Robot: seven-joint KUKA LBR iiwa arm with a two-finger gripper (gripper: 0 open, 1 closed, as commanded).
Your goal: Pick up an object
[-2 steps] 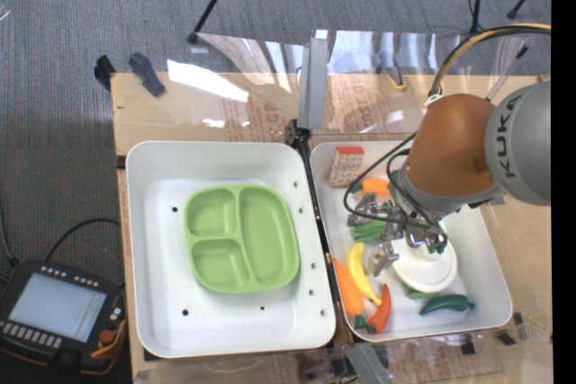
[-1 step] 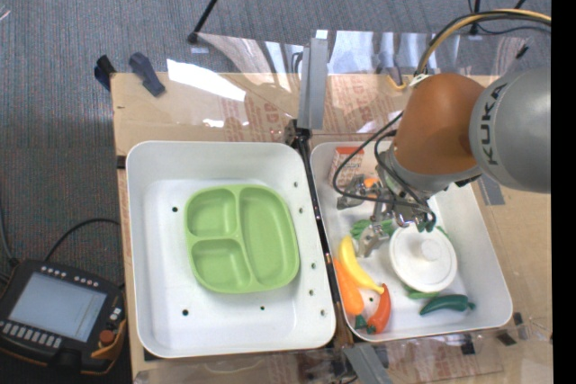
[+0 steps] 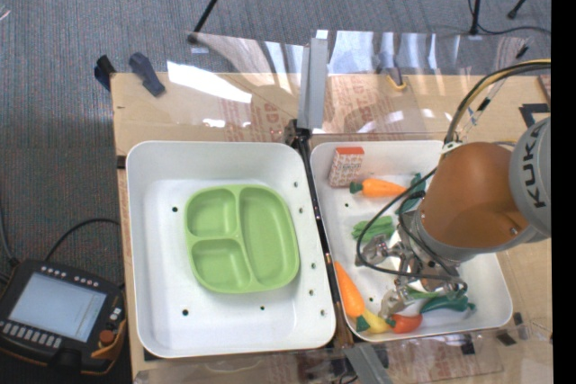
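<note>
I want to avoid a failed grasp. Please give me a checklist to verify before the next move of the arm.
1. End effector is over the right bin: ok.
2. Toys lie within reach, such as the carrot near the divider: ok.
3. An object is already held: cannot tell.
4. Cables beside the end effector are free of the toys: cannot tell.
5. Green divided plate in the left bin is far from the arm: ok.

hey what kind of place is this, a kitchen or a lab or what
Most likely a robot lab or test cell, not a kitchen. A grey and orange arm reaches over two white bins on a bench, a handheld control screen lies on grey carpet, and the food is toys, such as a carrot.
</note>
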